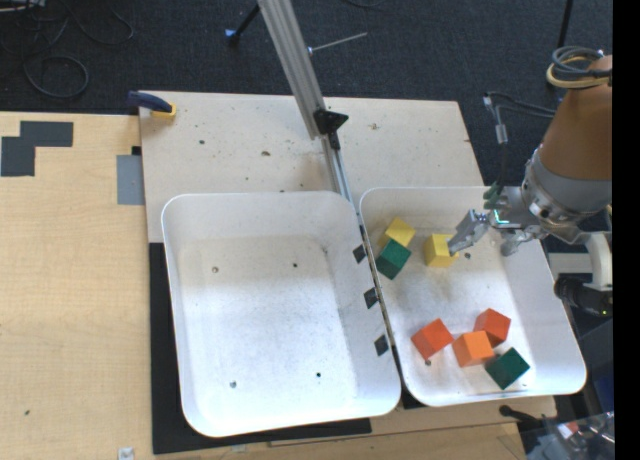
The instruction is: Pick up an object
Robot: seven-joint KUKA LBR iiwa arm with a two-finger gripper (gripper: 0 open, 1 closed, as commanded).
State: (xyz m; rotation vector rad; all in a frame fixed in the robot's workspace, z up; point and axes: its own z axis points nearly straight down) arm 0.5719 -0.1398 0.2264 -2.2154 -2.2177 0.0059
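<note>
gripper (pixel 468 236) hovers in right bin (pixel 560 348), just beside yellow cube (pixel 438 250); fingers' state i cannot tell.

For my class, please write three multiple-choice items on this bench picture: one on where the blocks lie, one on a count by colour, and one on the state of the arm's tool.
1. Where do the blocks lie?
A. left bin
B. right bin
C. bare bench

2. How many orange or red blocks are there?
A. one
B. three
C. five

3. Where is the tool?
A. over the left bin
B. over the dark floor
C. low over the right bin, beside a yellow block

Answers:
1 B: all the blocks sit in the right bin.
2 B: three orange blocks cluster at its near end.
3 C: the tool reaches down next to the yellow block.
</note>
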